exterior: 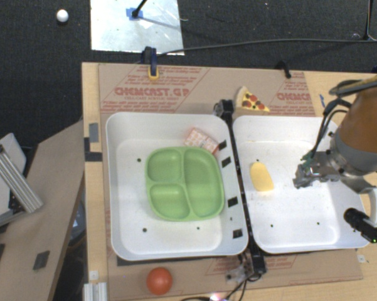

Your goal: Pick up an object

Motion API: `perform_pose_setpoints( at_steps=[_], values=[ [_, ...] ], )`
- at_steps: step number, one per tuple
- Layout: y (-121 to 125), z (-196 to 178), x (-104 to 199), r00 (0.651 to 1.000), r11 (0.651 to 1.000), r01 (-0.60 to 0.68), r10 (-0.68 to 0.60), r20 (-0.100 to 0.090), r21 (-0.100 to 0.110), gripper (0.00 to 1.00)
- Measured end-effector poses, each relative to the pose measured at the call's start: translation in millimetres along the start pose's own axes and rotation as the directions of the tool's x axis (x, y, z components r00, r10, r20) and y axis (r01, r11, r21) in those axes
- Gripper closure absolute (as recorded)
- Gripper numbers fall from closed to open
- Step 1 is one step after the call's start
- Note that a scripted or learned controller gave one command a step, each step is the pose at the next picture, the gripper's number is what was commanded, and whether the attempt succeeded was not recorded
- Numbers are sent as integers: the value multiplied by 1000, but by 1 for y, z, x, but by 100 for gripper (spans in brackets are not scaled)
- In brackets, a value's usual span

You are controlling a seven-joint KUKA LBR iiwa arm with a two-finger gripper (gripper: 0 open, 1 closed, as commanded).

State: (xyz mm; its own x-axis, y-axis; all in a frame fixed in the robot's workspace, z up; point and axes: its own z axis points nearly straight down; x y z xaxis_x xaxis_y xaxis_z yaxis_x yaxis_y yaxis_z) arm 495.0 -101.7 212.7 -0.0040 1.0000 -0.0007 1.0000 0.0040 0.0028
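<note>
Bench (113, 83): tan board bearing two shallow white bins side by side, with printed protective sheet showing at its far edge.
White ball (63, 15): small, on the dark floor at far left, well apart from the bench.
Clamp (150, 62): blue and yellow, at the far edge of the bench, above the left bin.
Left bin (122, 231): white, shallow; holds the green tray and the pink packet.
Green tray (184, 183): four compartments, lying flat near the middle of the left bin.
Pink packet (202, 140): small, patterned, just beyond the tray's far right corner and touching or overlapping it.
Orange ball (159, 280): on the bench, just outside the near wall of the left bin.
Pizza slice toy (252, 100): on the bench beyond the bins, near the divide between them.
Right bin (282, 237): white, shallow; holds the yellow object.
Yellow object (261, 176): oblong, pale yellow, lying flat in the left part of the right bin, near the divide.
Gripper (303, 177): over the right bin, beside the yellow object to its right and apart from it; whether the fingers are open or closed cannot be told, and nothing is seen between them.
Arm (367, 127): grey with an orange band, reaching in from the right.
</note>
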Motion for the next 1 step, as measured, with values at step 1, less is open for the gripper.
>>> perform_pose_setpoints(
  at_steps=[1],
  values=[
    [1,-11,0,1000,1000,0,0,0,-1,100]
  ],
)
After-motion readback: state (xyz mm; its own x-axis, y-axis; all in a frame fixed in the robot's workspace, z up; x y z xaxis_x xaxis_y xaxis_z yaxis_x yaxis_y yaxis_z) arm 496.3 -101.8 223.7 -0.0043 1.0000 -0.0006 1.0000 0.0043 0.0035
